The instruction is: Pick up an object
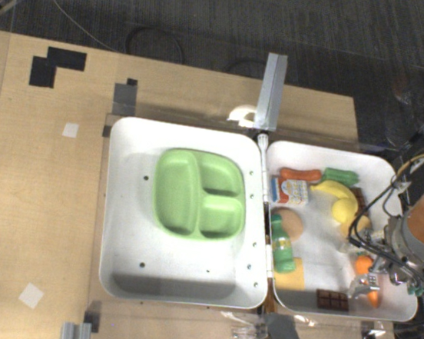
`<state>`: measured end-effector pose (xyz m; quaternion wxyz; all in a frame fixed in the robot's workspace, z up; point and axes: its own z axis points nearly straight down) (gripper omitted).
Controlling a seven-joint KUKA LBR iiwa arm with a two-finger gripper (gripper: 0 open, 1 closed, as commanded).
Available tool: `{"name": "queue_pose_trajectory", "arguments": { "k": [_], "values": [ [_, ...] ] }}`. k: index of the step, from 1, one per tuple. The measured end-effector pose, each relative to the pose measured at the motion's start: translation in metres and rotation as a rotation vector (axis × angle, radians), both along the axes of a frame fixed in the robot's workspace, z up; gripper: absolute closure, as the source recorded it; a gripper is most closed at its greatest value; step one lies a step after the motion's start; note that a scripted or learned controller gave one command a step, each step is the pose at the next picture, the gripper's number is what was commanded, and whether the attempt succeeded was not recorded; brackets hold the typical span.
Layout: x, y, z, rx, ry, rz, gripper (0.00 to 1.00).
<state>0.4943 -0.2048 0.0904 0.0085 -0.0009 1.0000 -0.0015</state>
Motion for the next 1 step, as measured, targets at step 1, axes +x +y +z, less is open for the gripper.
{"name": "queue_pose_trajectory", "arguments": {
  "k": [1],
  "values": [
    [-0.0006,0.0002,0.0000,-0.001,-0.001,0.000,0.00]
  ]
}}
